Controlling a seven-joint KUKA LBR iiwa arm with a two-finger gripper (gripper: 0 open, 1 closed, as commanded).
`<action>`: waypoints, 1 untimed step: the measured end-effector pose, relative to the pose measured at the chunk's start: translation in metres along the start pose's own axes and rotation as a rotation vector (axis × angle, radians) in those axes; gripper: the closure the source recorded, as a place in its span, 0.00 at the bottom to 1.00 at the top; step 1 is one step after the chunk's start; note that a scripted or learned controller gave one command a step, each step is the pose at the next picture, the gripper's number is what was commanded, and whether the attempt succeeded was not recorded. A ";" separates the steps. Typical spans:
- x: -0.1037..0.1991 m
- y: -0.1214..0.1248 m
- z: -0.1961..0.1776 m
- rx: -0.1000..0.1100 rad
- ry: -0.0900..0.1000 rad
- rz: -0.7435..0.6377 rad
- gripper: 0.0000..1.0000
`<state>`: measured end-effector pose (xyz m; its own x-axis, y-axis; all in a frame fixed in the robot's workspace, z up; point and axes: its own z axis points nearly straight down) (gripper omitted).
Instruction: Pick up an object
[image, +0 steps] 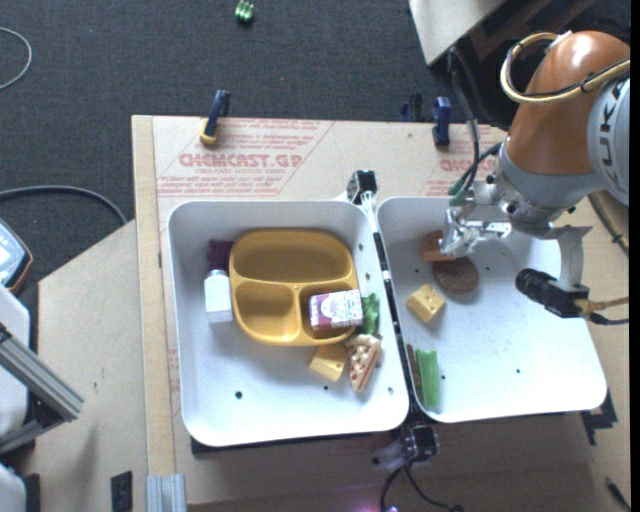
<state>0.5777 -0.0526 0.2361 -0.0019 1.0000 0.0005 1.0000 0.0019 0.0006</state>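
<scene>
Your arm (565, 110) reaches in over the right bin (520, 395), and its gripper (462, 238) hangs at that bin's far left part. Directly beneath and just toward you lies the brown round piece (457, 277), the nearest candidate; the cheese wedge (425, 302) sits a little further left. Whether the gripper is released or clenched, you cannot tell from here.

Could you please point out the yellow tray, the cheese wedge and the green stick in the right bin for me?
Yellow tray (285, 262): camera view, floor of its large upper compartment.
Cheese wedge (426, 303): camera view, middle of its top face.
Green stick (428, 378): camera view, midway along its length.
</scene>
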 end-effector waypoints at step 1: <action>-0.004 0.000 0.022 0.006 0.000 0.002 1.00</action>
<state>0.5775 -0.0562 0.2138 0.0003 1.0000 0.0007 1.0000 -0.0003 -0.0056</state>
